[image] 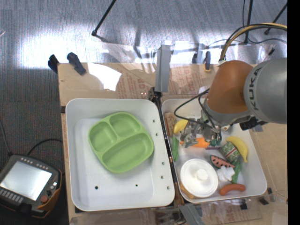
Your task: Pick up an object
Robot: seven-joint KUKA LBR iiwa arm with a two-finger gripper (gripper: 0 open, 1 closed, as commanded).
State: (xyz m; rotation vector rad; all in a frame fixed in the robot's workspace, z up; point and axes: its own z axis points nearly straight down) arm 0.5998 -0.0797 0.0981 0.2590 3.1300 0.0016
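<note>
green divided plate (121, 141): well left of the fingers, in the left bin (79, 191); not the target, by my reading.
green pod (175, 148): just left of the fingers, thin and likely slippery.
yellow piece (180, 126): up and left of the fingers.
gripper (200, 138): low in the right bin (260, 182); whether the fingers are wide or narrow, I cannot tell.
orange carrot piece (202, 143): right at the fingertips, likely target; probably light, stiff plastic, best pinched across its narrow middle.
white lidded bowl (199, 176): below the fingers, broad, awkward.
banana (239, 147): right of the fingers, curved, smooth.
</note>
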